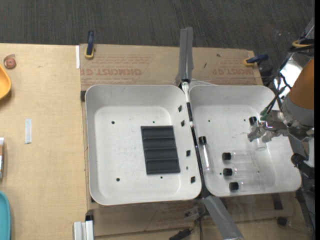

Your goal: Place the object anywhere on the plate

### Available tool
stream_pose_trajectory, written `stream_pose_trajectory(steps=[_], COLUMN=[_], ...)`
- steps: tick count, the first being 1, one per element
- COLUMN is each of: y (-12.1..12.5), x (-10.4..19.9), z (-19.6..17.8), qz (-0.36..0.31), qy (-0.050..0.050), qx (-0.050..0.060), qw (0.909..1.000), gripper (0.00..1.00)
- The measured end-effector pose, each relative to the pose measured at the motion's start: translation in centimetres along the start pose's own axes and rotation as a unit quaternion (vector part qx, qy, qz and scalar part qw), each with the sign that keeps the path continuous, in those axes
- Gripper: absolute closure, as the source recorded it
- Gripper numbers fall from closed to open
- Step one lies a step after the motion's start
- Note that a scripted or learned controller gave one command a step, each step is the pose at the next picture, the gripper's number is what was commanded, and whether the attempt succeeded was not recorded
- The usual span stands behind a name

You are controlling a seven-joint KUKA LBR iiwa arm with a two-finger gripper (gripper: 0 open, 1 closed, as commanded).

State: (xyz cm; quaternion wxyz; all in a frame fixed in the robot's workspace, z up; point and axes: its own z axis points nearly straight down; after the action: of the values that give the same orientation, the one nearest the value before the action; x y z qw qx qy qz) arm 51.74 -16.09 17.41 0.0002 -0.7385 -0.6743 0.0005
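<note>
A black ribbed plate (160,150) lies flat in the middle of the left bin (100,134). Several clear vials with black caps lie in the right bin (225,104): one (204,151) along the divider and three (235,172) stacked in a column near the front. My gripper (257,133) hangs low over the right side of the right bin, behind those vials and far from the plate. A small black cap (252,120) and something clear sit right at its tip; whether that is held is hidden.
The grey arm with its orange band (302,91) comes in over the right bin's right wall. A grey bar (186,59) runs along the divider between the bins. Clamps (90,44) hold the cardboard behind the bins.
</note>
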Motion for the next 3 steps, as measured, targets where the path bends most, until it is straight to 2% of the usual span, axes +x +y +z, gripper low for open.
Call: stream_pose_trajectory(steps=[1, 2, 3], y=[1.0, 11.7, 9.6], x=[8.2, 16.2, 23.9], z=[-1.7, -1.7, -1.5], qz=[-0.001, 0.066, 0.222], qy=[0.0, -0.001, -0.002], qx=[0.0, 0.001, 0.002], qw=[1.0, 0.9978, 0.975], gripper=[1.0, 1.0, 1.0])
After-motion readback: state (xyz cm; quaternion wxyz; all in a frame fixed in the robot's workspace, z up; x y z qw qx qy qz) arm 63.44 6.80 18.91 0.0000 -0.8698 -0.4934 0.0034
